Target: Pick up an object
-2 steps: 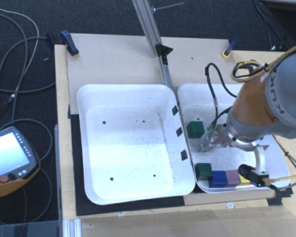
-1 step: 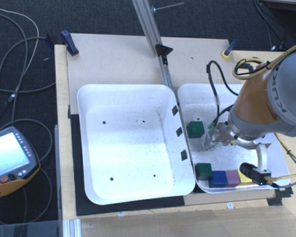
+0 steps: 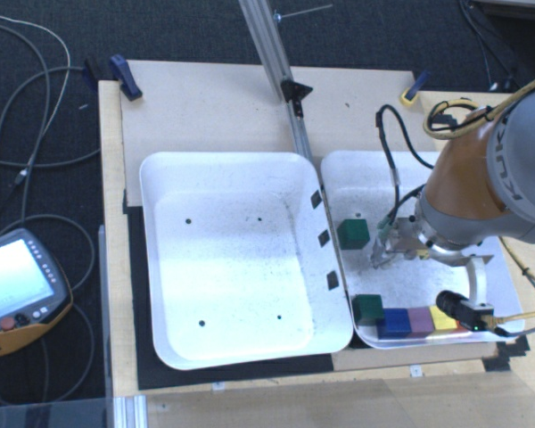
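Legible text, one item: "KUKA", partly cut off, on the grey arm point(image 3: 517, 163) at right.

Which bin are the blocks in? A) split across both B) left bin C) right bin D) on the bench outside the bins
C: the green block near the gripper and the row of green, blue, pink and yellow blocks along the near edge all lie in the right bin.

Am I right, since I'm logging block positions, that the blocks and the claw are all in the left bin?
Not quite: the camera view shows the blocks and the claw all in the right bin, not the left bin.
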Controlling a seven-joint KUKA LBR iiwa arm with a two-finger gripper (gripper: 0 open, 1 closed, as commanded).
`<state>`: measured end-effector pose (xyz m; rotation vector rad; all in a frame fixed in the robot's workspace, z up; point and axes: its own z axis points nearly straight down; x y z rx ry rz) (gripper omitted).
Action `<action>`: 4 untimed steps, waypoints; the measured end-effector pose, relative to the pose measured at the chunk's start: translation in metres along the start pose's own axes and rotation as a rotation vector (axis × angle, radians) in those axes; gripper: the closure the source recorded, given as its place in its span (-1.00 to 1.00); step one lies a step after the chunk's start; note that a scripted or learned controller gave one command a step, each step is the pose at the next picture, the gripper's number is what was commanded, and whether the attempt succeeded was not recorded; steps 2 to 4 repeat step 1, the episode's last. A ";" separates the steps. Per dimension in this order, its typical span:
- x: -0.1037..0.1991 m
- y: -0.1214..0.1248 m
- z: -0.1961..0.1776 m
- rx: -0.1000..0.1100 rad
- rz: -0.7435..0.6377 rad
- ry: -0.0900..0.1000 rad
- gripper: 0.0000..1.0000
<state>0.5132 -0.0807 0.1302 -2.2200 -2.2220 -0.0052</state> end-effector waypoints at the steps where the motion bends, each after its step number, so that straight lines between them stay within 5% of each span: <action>1: 0.000 0.001 -0.010 -0.001 -0.001 0.000 1.00; 4: 0.000 0.001 -0.010 -0.001 -0.001 0.000 1.00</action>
